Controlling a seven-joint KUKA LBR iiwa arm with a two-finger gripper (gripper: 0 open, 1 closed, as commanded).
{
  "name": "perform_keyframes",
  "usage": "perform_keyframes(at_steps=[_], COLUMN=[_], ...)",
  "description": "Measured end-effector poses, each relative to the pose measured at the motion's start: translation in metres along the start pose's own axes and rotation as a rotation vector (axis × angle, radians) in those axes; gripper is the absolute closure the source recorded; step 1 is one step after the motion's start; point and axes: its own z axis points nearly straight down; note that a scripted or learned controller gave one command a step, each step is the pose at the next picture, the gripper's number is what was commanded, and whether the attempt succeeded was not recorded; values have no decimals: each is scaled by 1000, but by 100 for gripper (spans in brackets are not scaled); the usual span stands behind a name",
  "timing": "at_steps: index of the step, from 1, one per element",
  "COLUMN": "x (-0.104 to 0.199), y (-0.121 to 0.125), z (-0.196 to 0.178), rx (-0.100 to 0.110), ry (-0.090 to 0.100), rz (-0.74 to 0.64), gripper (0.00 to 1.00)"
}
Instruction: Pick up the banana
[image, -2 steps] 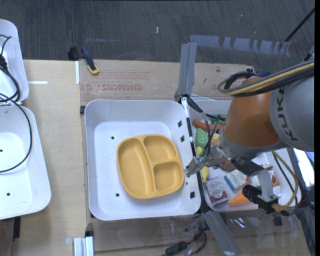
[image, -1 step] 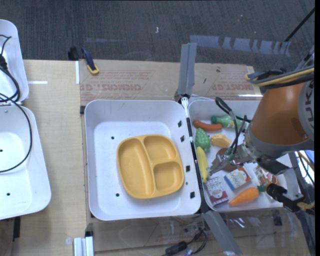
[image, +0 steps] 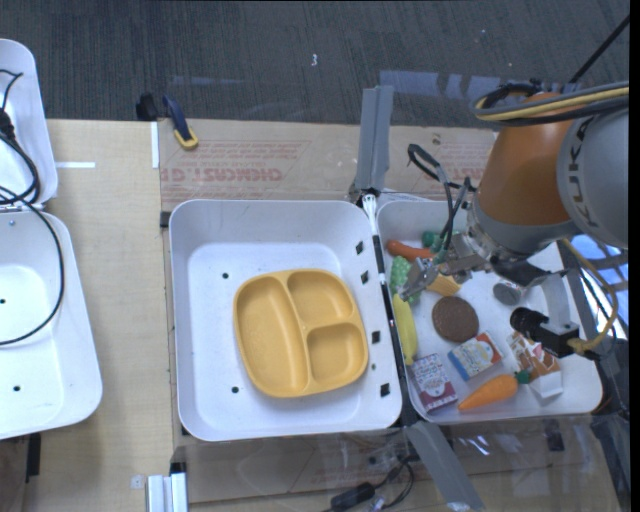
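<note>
Banana (image: 404, 327) lies lengthwise against the right bin's (image: 590, 395) left wall.
Light, smooth and curved (likely slippery); grip it across the middle. Gripper (image: 432, 268) hovers just above its top end, holding nothing; opening unclear.

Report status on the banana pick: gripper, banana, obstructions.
Gripper low in right bin, just above banana's top end; grip state unclear. Banana flat along left wall. Green item and small box crowd its ends.

yellow banana (image: 404, 328), lying lengthwise along right bin's left wall
</note>
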Motion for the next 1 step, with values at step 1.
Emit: perform_keyframes(at_steps=[1], x=[-67], y=[48], z=[-1], rx=[-1], ry=[-2], rz=[102], gripper=[0])
